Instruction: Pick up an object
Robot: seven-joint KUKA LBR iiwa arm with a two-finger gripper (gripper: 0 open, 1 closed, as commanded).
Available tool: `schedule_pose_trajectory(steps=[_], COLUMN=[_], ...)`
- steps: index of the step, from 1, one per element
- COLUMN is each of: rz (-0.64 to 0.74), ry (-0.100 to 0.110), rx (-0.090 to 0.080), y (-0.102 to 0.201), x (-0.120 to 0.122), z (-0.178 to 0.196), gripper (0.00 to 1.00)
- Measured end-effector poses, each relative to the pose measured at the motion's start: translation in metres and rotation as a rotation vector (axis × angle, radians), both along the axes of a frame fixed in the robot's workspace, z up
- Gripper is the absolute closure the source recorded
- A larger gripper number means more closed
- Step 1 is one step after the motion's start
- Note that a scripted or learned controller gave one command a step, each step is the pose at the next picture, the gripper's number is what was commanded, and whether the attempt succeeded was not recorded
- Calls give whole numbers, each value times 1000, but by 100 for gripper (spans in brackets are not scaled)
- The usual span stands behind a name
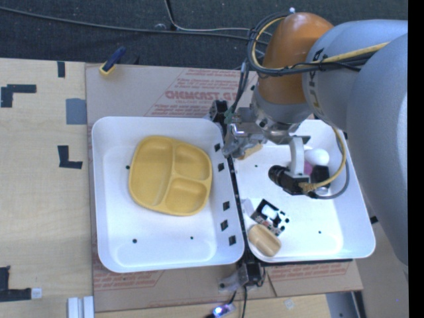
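A yellow divided plate (169, 175) lies in the left bin (112, 244). In the right bin (344, 240) sit a tan rounded piece (264, 240) at the front left, a small black-and-white object (271, 214) just behind it, and a white and pink object (317, 159) with a black part at the back right. My gripper (240, 144) hangs low over the back left corner of the right bin, close to the wall between the bins. A small tan thing (250, 150) shows right at its tip.
The grey arm with its orange band (291, 42) covers the back and right side of the right bin. Both bins rest on a cardboard sheet (179, 91). A blue and yellow clip (112, 59) lies at the sheet's back left corner.
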State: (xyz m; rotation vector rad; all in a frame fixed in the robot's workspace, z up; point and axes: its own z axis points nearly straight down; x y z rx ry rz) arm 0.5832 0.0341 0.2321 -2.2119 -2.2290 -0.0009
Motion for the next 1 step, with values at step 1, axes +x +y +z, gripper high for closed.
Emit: schedule_pose_trajectory(steps=[1], rz=[-1], ry=[-1], rx=[0], y=[54], x=[20], z=[6], gripper=[100])
